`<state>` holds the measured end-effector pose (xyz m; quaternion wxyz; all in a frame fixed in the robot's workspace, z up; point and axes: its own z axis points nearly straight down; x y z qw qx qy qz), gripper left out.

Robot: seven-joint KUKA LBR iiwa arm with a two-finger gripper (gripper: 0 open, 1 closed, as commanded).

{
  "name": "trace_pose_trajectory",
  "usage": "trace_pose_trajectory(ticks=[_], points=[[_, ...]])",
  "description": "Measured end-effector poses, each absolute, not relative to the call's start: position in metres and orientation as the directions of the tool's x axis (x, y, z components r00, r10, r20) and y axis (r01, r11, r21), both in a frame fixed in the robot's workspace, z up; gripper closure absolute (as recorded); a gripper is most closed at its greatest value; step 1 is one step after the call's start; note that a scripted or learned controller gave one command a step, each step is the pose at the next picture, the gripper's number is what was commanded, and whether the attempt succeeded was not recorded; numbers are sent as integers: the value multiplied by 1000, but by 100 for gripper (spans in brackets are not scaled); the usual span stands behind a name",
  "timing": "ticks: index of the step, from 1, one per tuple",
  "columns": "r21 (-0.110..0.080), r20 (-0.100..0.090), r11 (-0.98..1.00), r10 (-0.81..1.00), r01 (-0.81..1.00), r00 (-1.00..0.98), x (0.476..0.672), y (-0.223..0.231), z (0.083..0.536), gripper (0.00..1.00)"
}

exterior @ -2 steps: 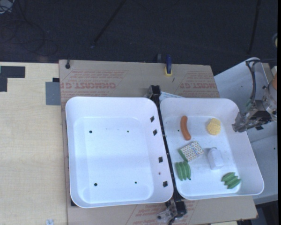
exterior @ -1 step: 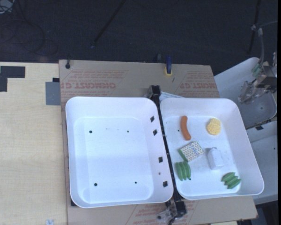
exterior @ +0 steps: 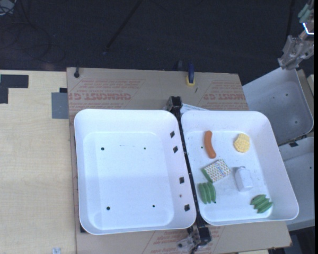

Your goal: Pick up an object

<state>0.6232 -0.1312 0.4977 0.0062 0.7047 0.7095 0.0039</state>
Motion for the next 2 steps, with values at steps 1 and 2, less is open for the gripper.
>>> trace_pose_trajectory(ticks=[1, 2], points=[[-15, 3, -2, 1000, 1000, 2, 567, -108, 375, 100], [6, -1, 4, 1000, 1000, -4, 647, -67, 461, 100]])
